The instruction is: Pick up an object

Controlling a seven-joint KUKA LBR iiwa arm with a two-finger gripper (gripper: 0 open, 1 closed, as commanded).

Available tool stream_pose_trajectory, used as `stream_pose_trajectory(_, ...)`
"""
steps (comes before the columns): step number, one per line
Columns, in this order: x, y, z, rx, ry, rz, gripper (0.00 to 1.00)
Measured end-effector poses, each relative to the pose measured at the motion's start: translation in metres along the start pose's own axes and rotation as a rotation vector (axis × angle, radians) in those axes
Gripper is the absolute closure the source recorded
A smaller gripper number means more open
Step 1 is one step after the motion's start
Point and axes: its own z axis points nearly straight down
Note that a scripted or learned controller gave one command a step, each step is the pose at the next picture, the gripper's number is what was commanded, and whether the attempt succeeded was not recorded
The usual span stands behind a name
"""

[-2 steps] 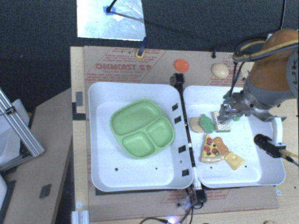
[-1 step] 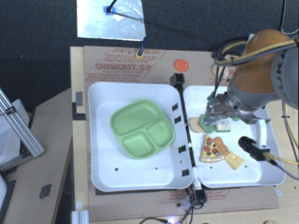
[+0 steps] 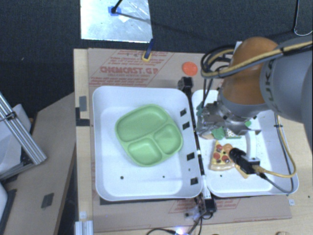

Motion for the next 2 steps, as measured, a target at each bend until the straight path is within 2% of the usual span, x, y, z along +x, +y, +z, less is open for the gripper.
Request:
stream_pose_trajectory(1, -0.003, -0.010, -0.015, -0.004, -0.002, 0.006, 1.00)
stream_pose_trajectory(2, 0.003, -0.010, 0.004, 0.001, -0.002, 0.005, 1.00)
